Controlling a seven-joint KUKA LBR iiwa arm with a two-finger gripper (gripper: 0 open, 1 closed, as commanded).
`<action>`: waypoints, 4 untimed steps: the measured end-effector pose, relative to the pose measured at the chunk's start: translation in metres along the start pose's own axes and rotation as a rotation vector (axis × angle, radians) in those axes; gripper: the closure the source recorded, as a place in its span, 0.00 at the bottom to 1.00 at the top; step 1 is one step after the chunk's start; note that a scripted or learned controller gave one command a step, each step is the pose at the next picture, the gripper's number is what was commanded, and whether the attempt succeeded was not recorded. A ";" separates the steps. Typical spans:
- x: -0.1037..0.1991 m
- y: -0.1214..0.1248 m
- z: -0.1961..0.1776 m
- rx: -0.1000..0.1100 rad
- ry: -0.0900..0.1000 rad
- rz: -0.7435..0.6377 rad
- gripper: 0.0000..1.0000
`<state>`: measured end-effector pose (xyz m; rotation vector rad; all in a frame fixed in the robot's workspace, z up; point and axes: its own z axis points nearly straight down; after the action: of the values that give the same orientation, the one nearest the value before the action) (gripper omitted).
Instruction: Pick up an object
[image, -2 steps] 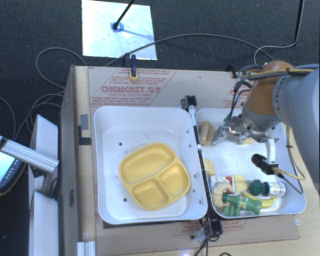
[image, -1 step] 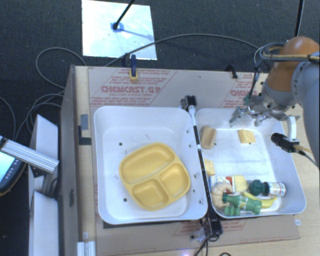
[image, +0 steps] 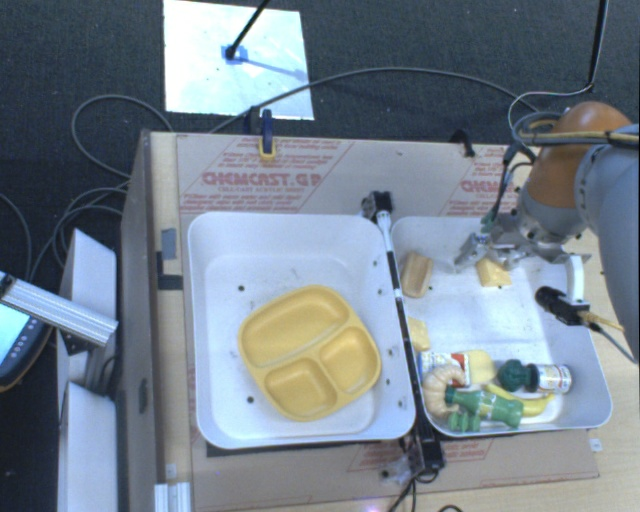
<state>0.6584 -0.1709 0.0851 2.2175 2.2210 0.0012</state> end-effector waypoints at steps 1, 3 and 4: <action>0.000 0.003 -0.015 -0.010 -0.003 -0.004 1.00; -0.003 -0.032 0.001 0.001 0.001 0.000 0.00; -0.036 -0.034 0.000 -0.001 0.000 0.001 0.00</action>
<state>0.6246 -0.2071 0.0854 2.2177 2.2200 0.0014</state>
